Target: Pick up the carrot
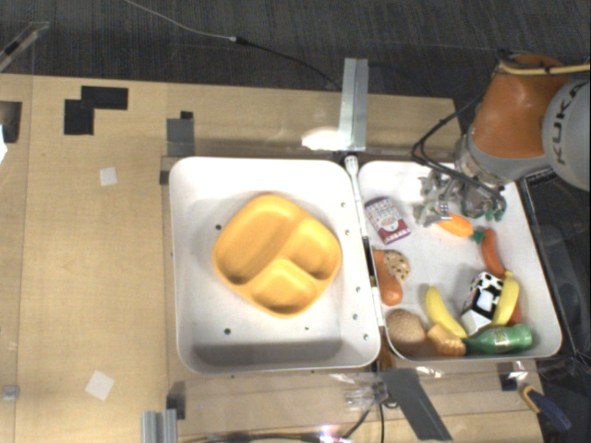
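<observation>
Carrot (pixel 456 226) lay in right bin (pixel 545 293), upper part, just beside red chili (pixel 491 250). Gripper (pixel 454 203) hung directly over it; jaw state: cannot tell. Advice: centre on carrot's middle, avoid chili, close firmly, lift straight.

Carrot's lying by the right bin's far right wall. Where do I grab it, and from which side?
Probably from straight above the orange toy carrot, at mid-body, fingers closing across its narrow width. It lies flat, running near-to-far with its green top toward the two-finger gripper; an orange piece crowds that end.
</observation>
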